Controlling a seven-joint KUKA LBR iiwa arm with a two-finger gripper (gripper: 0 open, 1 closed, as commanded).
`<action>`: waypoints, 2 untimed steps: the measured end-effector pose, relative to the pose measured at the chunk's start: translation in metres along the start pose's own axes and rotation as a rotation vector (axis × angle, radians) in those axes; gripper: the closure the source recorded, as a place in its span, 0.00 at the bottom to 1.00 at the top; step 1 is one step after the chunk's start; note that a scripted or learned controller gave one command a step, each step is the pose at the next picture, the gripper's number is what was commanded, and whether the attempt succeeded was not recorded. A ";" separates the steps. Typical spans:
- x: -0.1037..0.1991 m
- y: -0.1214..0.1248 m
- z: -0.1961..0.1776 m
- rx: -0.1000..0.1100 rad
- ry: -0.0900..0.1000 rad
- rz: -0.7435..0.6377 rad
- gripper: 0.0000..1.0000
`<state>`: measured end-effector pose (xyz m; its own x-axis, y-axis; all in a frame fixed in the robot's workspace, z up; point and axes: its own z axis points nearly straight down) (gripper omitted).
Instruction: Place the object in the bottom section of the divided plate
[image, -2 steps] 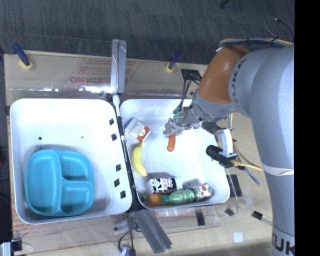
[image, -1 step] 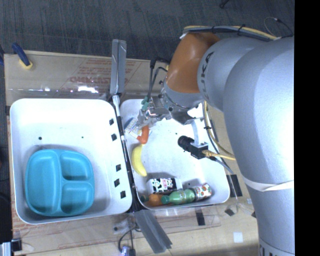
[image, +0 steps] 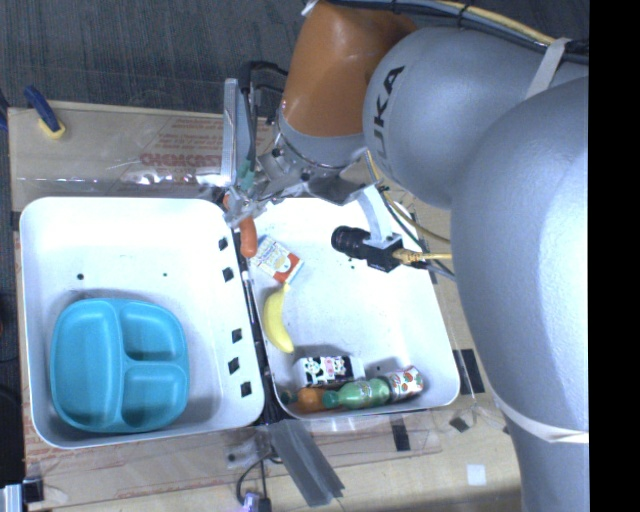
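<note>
The grey arm (image: 480, 200) fills the space beyond the right bin (image: 420, 320), its gripper (image: 243, 200) at that bin's upper-left corner; whether it is spread or pinched cannot be told. The blue divided plate (image: 118, 365) lies in the left bin (image: 60, 230). Inside the right bin: a banana (image: 276, 320) near its left wall, a green bottle (image: 357, 393) along its bottom wall, a small carton (image: 276, 262) just above the banana
</note>
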<state>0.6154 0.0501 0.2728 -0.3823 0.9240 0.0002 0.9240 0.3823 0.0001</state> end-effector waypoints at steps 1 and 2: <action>0.073 -0.058 0.083 0.005 0.001 -0.021 1.00; 0.152 -0.032 0.064 0.004 0.000 -0.084 1.00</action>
<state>0.5272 0.1786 0.2088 -0.4586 0.8887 0.0003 0.8887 0.4586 -0.0035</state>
